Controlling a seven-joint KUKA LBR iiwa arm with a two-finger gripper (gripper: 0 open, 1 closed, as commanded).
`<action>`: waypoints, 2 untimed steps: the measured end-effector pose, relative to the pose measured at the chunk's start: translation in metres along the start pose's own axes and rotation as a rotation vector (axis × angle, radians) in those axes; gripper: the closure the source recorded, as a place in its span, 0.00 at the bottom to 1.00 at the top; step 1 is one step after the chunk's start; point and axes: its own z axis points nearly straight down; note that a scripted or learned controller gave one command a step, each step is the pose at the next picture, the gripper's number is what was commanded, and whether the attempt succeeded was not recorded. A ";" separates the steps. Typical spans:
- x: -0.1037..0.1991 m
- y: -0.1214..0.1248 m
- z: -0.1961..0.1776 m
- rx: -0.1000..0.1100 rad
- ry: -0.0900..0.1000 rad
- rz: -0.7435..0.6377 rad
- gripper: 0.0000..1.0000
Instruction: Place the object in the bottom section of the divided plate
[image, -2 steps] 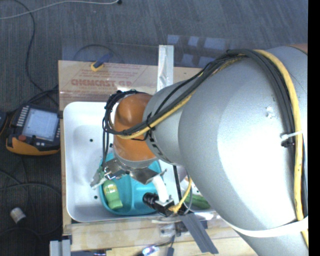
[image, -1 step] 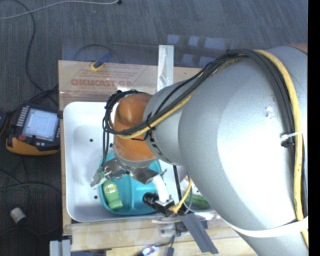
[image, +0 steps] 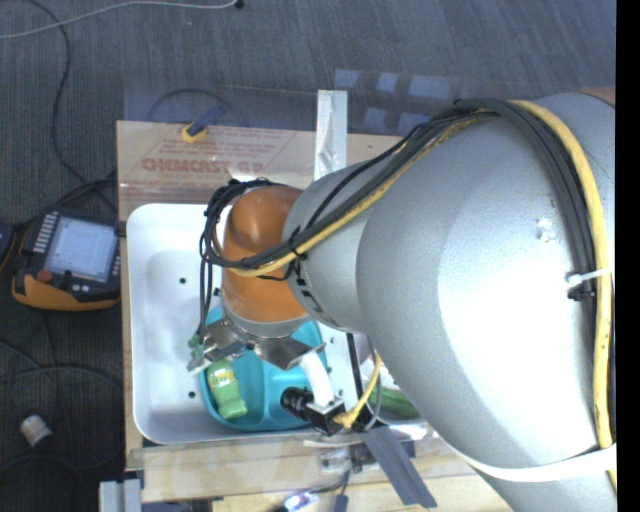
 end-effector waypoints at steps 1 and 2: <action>-0.002 0.000 -0.001 0.001 -0.004 0.002 0.00; -0.002 0.000 -0.001 0.001 -0.004 0.002 0.00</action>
